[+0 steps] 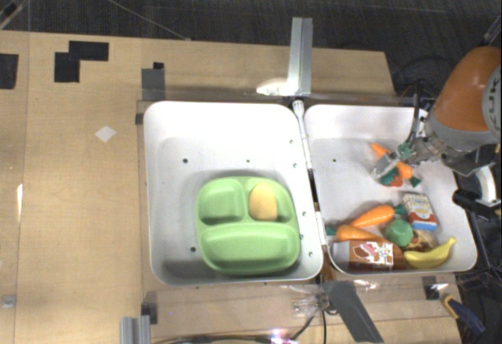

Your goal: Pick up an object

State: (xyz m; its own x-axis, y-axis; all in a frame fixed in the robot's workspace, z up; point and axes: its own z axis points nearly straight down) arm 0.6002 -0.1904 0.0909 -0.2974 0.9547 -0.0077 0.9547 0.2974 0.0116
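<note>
Nearest the camera, the right bin (345, 178) holds a heap along its front wall: a brown carton (370, 255), a banana (430, 254), a green toy (398, 233), a carrot (372, 216) and a small box (419, 210) just behind. In the left bin (169, 178), a green tray (235, 244) carries a yellow lemon (263, 201) in its upper right compartment.

Farther back in the right bin, apart from the heap, lies a small orange and green piece (392, 166), and the gripper (406, 154) sits right at it, the arm (471, 103) leaning in from the right. Whether the fingers are spread or closed, I cannot tell; the tips blur into the toy, so no hold can be claimed.

That piece is the likely target. It looks like light, hard plastic, smooth and apt to skid on the slick floor. A pinch across its narrow middle seems safest.
</note>
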